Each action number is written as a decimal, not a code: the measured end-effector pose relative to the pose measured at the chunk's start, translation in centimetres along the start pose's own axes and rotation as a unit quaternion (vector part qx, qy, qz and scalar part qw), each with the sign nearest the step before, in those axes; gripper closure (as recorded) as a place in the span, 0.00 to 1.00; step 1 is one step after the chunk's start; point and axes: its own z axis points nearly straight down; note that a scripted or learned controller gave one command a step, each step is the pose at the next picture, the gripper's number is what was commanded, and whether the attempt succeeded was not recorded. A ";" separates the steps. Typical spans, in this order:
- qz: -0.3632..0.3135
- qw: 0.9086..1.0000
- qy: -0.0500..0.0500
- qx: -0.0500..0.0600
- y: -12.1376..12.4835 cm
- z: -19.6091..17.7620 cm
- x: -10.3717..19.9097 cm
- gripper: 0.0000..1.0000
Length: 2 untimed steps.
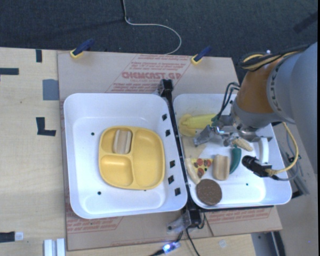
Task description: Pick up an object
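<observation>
My gripper point(213, 135) is low in the right bin point(266, 196), just below a yellow banana point(194, 123) that lies at the bin's upper left. Nothing shows between its fingers. Below the gripper lie a pizza slice point(199, 167), a tan bread piece point(220, 167), a green pepper point(234, 159) and a round brown cookie point(208, 191). A pale yellowish item point(244, 143) sits just right of the gripper. In the left bin point(80, 143) a yellow divided plate point(132, 158) holds a small tan bread piece point(121, 141) in its upper compartment.
The two bins stand on a cardboard sheet point(144, 71) held by yellow and blue clamps point(81, 48). A black divider clip point(165, 87) sits between the bins. The arm's grey and orange body point(266, 89) overhangs the right bin's upper right.
</observation>
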 end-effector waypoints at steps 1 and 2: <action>0.000 1.000 0.000 -0.003 0.2 1.2 0.0 0.00; -0.001 1.000 0.003 -0.008 0.5 -0.1 0.3 1.00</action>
